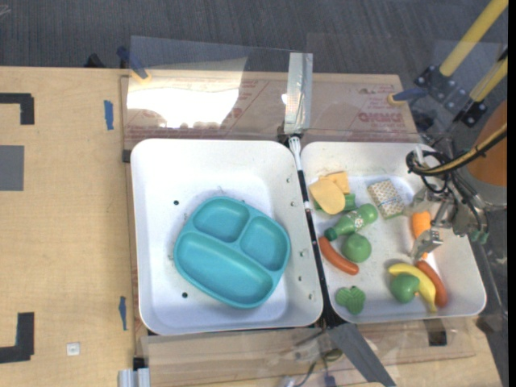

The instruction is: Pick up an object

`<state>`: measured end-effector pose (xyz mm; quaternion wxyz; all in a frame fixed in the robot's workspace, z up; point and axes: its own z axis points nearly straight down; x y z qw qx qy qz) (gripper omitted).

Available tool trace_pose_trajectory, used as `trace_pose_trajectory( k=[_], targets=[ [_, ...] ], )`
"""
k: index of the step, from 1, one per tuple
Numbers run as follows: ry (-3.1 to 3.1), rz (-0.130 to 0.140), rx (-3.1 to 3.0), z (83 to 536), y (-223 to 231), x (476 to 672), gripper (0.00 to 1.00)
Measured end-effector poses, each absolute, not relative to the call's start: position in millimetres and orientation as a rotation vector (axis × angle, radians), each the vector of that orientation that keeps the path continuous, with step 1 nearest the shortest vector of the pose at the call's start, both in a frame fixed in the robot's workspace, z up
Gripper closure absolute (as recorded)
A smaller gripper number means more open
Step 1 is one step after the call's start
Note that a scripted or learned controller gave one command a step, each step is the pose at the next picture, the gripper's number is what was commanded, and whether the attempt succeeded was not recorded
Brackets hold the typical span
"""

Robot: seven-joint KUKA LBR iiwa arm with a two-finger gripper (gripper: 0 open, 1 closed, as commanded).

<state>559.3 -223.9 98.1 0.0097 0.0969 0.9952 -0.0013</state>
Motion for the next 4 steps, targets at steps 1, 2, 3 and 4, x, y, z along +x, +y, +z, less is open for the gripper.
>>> trace_pose_trajectory(
  k=[1,2,3,4],
  targets=[
    [3.102,-0.006,0.302,108.1,-224.3,561.2,1.00],
    [3.103,-0.005,0.302,107.3,-224.0,560.9,0.00],
    [3.111,0.002,0.369,87.4,-223.5,553.5,0.00],
    [3.098,-0.002,0.368,99.1,-224.3,557.4,1.00]
  ],
)
